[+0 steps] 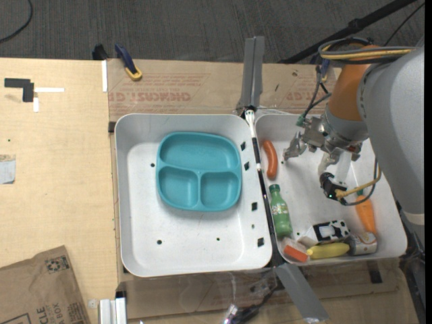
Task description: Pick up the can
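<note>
The can [331, 231], dark with a white label, lies on its side near the front of the right bin [388, 201]. It rests just behind a yellow banana [328, 250]. My gripper [312, 159] hangs over the back half of the right bin, well behind the can and apart from it. Its fingers [293, 150] are spread open with nothing between them.
An orange-red sausage [271, 159] and a green bottle [279, 211] lie along the right bin's left wall. A carrot [365, 216] and a grey object [365, 245] sit at the right, and an orange piece [294, 253] in the front corner. A teal divided plate [199, 171] sits in the left bin [135, 235].
</note>
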You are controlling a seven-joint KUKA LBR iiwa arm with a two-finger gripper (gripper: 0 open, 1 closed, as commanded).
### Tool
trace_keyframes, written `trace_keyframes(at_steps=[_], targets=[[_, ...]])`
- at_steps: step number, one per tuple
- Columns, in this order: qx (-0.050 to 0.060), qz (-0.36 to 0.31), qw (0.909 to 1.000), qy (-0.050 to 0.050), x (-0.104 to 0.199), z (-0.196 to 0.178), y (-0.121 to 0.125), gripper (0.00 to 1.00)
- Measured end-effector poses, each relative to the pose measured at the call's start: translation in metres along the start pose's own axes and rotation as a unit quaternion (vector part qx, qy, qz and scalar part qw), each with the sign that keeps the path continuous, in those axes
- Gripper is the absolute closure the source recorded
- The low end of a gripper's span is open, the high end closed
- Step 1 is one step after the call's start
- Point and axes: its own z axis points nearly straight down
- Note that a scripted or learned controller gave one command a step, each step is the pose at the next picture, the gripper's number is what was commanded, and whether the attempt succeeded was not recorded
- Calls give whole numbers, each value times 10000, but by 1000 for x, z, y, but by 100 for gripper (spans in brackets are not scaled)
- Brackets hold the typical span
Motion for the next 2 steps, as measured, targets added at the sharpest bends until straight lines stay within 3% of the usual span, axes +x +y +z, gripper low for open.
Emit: trace_keyframes(at_steps=[1,2], targets=[[-16,-1904,9817,-2,25,-1,29,0],[-5,-1749,9846,3,-48,0,12,0]])
